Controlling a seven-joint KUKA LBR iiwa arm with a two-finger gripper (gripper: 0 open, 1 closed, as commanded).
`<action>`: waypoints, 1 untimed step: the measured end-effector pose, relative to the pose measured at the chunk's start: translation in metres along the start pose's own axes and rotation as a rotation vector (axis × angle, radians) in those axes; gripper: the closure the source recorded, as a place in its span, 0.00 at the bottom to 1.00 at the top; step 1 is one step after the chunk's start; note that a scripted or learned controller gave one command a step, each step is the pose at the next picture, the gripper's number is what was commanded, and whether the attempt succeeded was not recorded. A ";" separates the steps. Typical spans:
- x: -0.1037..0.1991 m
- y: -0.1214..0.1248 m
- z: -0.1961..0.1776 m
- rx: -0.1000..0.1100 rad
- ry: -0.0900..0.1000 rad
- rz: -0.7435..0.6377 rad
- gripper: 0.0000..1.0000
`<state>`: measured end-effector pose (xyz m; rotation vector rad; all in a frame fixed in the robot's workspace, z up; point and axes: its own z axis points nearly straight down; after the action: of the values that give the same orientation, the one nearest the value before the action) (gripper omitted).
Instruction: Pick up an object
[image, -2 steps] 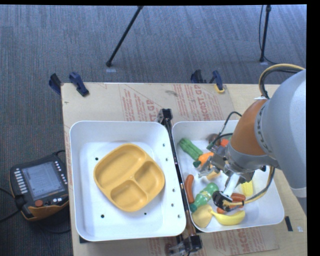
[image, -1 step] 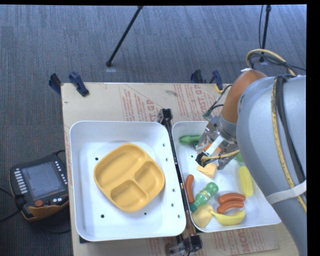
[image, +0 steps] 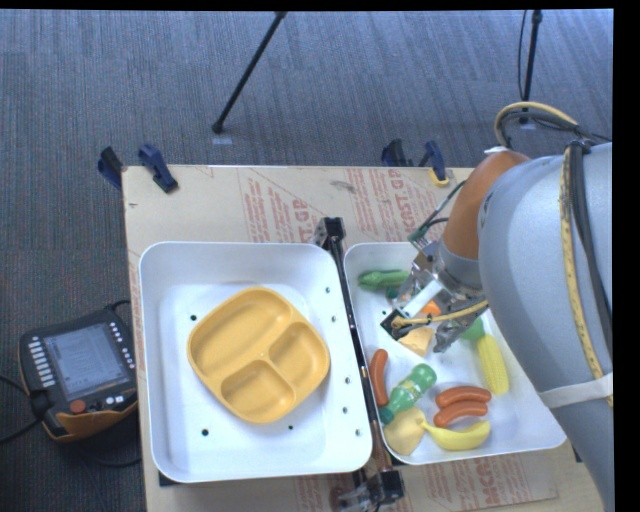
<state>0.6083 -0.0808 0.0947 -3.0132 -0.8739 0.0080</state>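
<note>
Your end effector (image: 425, 310) is down in the right bin (image: 530, 425) among the toy food, over an orange-yellow wedge (image: 418, 338). Can't tell its opening or whether it has anything. Nothing visibly lifted yet, so count grasp and lift as still to do

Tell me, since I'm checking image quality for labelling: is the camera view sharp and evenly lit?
Camera view: soft, even light, no harsh glare on the white plastic bins; the yellow divided plate is clear; the grey arm looms large and slightly blurred, shadowing the toy food near the gripper.
</note>
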 end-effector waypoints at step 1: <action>-0.044 -0.027 0.008 0.001 0.001 0.044 0.00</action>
<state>0.5570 -0.0815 0.0867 -3.0306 -0.8072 0.0078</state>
